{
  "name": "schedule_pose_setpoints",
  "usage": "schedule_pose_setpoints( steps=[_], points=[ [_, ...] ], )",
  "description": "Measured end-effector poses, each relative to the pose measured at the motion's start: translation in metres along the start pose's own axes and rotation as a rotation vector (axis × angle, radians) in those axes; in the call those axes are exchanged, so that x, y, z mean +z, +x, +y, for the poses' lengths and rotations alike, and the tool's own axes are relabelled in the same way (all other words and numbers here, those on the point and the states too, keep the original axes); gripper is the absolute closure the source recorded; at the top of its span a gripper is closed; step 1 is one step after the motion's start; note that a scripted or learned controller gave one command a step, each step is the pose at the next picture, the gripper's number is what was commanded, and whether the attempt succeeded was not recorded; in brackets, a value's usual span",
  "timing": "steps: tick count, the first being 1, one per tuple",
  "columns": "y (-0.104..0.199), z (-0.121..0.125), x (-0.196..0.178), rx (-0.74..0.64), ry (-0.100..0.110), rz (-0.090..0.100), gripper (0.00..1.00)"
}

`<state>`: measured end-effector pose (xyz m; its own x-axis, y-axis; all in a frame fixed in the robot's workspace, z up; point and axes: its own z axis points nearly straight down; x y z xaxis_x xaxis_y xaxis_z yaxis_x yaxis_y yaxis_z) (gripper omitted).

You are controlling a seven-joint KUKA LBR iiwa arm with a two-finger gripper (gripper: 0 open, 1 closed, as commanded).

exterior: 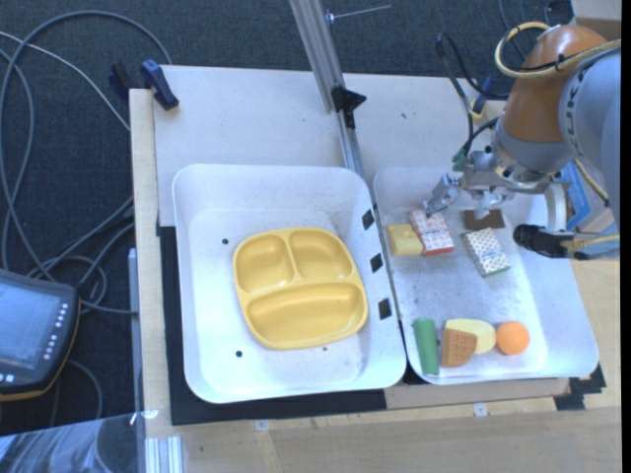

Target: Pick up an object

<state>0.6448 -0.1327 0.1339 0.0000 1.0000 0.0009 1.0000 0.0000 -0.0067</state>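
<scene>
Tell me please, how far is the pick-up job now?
Done: the arm has reached the right bin. In hand: the gripper hangs by the red patterned box, no item seen gripped. Left: grasp and lift; the orange ball and green cylinder lie untouched.

From where I stand, no word, brand name or number can be read on anything here. The small red-and-white carton (433, 233) and the green-speckled carton (487, 252) in the right bin (552, 363) carry printed patterns, but the print is too small and blurred to make out. The dark handheld screen (30, 335) at the far left shows nothing legible either.
</scene>
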Motion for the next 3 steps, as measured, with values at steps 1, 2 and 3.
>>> schedule_pose_setpoints(
  steps=[1,2,3],
  points=[
    [0.001,0.002,-0.015,-0.001,-0.008,0.0,1.0],
    [-0.003,0.002,-0.06,0.0,-0.013,-0.002,1.0],
    [-0.004,0.011,-0.108,-0.001,-0.014,-0.002,1.0]
  ],
)
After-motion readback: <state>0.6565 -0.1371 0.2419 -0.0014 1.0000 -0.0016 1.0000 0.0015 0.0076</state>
